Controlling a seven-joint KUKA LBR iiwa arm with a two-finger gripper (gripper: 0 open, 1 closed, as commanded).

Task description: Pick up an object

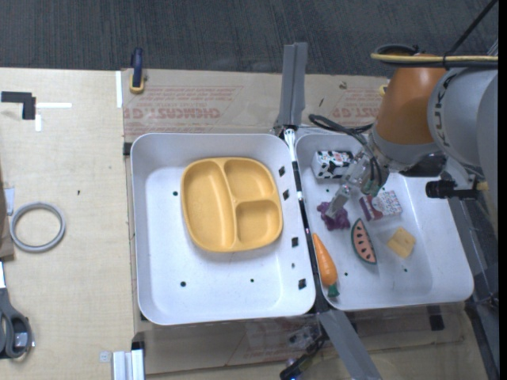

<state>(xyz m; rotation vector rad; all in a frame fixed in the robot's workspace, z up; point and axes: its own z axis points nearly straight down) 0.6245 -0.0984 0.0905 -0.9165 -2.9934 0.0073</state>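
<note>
The right bin [444,287] holds a bunch of purple grapes [334,216], a watermelon slice [363,242], a yellow cheese block [402,242], a carrot [324,263] against its left wall, a black-and-white cow toy [333,162] at the back, and a small pink-and-white packet [386,204]. My gripper [346,197] hangs low over the bin's middle, just above and right of the grapes, between the cow toy and the packet. Its fingers point down-left toward the grapes. No object shows between them.
The left bin [158,291] holds a yellow three-compartment plate [231,203]. A grey tape ring [35,226] and scissors [12,331] lie on the bench at far left. The arm's orange band [408,105] and grey body fill the upper right.
</note>
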